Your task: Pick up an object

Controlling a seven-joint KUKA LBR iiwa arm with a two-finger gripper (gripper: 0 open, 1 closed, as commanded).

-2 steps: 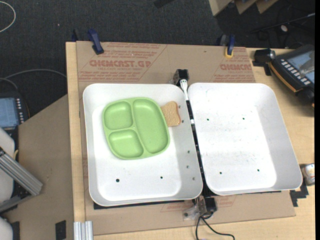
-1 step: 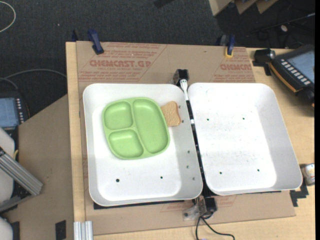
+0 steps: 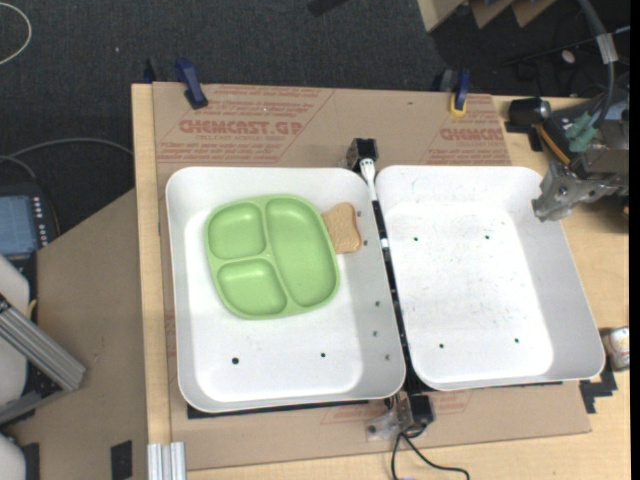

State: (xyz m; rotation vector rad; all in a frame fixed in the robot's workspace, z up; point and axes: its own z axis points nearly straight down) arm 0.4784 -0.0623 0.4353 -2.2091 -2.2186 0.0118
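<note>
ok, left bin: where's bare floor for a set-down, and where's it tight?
Free: the left bin's near strip, between green divided plate and near rim. Right bin floor looks bare too. Tight: far part, where tan block touches the plate by the divider; gripper hovers at the right bin's far right rim.

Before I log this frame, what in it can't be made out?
- Pincer, camera view: small and blurred at the right bin's far right corner; open or shut cannot be read.
- Arm above it: cut off by the right edge.
- Tan object: lies against the green divided plate in the left bin; whether it rests on the plate's rim is unclear, and it is too small to identify.
</note>
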